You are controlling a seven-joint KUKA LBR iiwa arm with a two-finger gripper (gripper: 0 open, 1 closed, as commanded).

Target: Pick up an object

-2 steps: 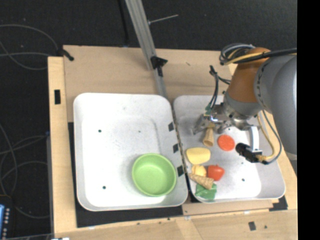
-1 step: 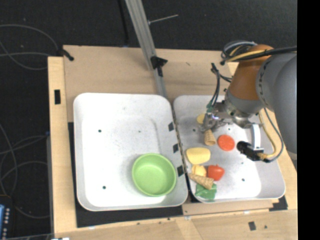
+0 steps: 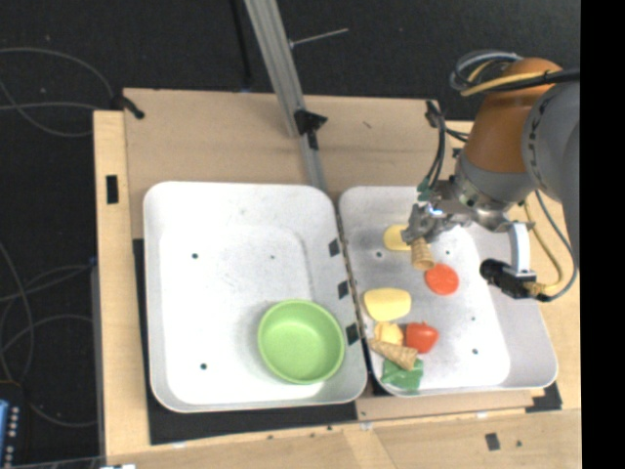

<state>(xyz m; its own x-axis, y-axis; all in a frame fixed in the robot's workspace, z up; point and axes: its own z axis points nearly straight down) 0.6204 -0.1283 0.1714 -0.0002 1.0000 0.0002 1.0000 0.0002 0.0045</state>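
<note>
Arm: the grey KUKA arm with the orange band point(image 3: 500, 115) is reaching in from the right and hanging over the upper part of the right-hand shallow white bin point(image 3: 522, 355).
Gripper: the two-finger gripper point(image 3: 422, 231) is sitting low over the bin floor, and whether it is spread or closed is something I cannot tell from this slanted view.
Nearest object: a small tan cone-shaped piece point(image 3: 421, 254) is lying just below the gripper, touching or nearly touching it; a pale yellow rounded piece point(image 3: 395, 237) is lying just to its left.
Other objects: an orange round ball point(image 3: 442, 279) is lying near the cone; a yellow oval block point(image 3: 388, 304), a red rounded piece point(image 3: 421, 336) and a green scrap point(image 3: 405, 377) are clustering toward the bin's lower left corner.
Left bin: a light green plastic bowl point(image 3: 301, 341) is resting in the left-hand shallow white bin point(image 3: 195, 223).
Step in hand: the arm appears to be descending on, or closing at, the cone; nothing is visibly lifted.
Next move: it is calling for a firm closure and a straight lift.
</note>
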